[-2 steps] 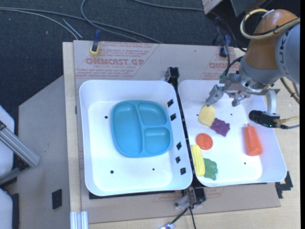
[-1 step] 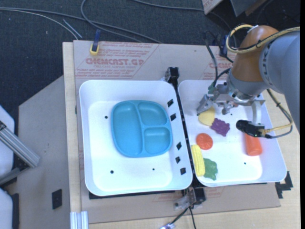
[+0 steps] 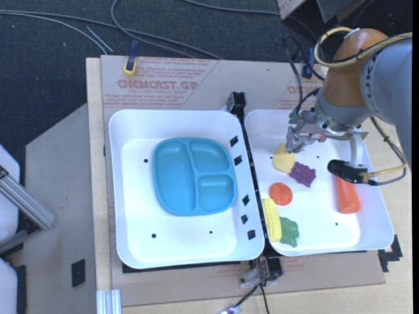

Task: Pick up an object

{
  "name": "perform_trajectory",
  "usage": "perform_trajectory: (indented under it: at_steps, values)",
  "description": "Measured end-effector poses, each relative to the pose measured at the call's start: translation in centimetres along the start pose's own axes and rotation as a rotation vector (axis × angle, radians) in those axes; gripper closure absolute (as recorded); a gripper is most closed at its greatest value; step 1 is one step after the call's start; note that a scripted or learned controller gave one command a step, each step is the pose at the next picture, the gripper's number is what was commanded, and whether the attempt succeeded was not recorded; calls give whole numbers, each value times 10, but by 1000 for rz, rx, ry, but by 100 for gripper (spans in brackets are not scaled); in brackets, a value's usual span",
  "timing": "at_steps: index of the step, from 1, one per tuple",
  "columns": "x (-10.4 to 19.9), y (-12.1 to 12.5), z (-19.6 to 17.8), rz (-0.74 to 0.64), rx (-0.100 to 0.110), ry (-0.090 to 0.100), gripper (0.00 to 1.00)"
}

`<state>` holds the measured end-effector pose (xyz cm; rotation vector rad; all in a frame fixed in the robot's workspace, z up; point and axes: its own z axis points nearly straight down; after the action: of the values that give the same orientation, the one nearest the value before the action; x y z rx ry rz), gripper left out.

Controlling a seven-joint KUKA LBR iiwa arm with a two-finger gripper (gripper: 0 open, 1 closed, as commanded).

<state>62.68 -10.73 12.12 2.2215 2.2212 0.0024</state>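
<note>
In the right bin (image 3: 373, 231), near its back edge, the gripper (image 3: 296, 142) hung just above a pale yellow piece (image 3: 283, 161); whether its jaws were parted could not be told, nor whether they had hold of anything. A purple toy (image 3: 303, 173) lay just beside the yellow piece, an orange disc (image 3: 281, 193) nearer the front. Corn (image 3: 272, 218) and a green toy (image 3: 289, 231) crowded the front left corner, a carrot (image 3: 347, 196) the right edge. The left bin (image 3: 131, 234) carried a blue tray (image 3: 194, 175), with open floor along its front edge.
</note>
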Motion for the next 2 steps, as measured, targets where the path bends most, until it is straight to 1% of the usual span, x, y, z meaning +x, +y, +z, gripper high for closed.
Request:
perform_trajectory:
  at_steps: [1, 2]
  values:
    - [3, 1, -44, -1, -4, -2, 100]
    - [3, 3, -96, -1, -6, -2, 100]
